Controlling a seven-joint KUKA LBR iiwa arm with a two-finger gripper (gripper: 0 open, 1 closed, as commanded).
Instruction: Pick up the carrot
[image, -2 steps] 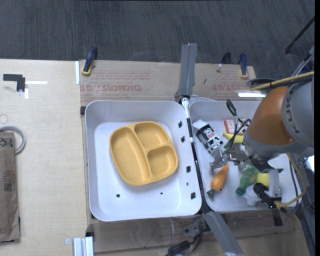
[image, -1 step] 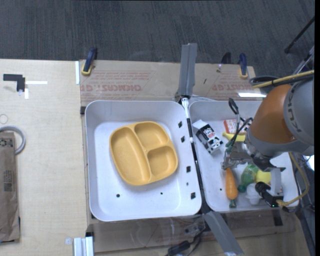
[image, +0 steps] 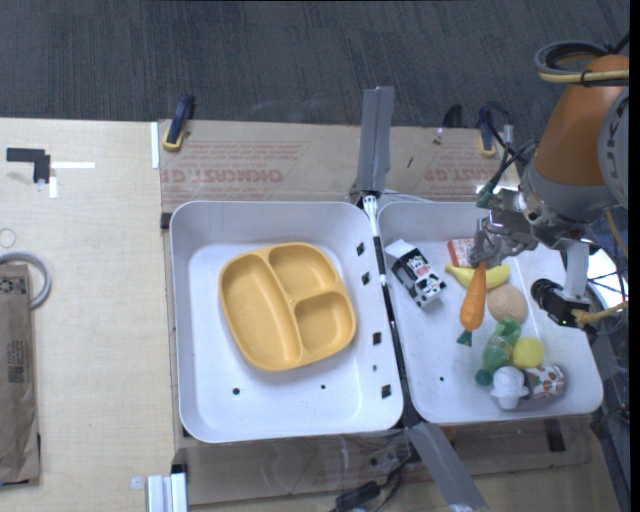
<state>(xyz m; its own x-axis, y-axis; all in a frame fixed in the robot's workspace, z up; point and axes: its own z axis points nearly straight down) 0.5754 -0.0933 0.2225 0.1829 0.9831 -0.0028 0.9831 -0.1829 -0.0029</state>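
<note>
A: Hand position? Sits over the right bin, upper half, hanging from the grey arm with the orange band.

B: Noted. Fingers?

A: Dark, pointing down, closed on the top end of the carrot. Carrot hangs from them nearly upright, orange body below the hand, green stub at the bottom, tilted slightly left. Whether the stub touches the bin floor: cannot tell.

B: Neighbours?

A: Banana crosses just behind the carrot's upper part. Round tan item just right of the carrot. Below those: a green piece, a yellow ball, a white ball, a small red-and-white can. Black-and-white cow toy lies left of the carrot, near the divider.

B: Further out?

A: Left bin holds a yellow divided plate. Tabletop to the left.
</note>
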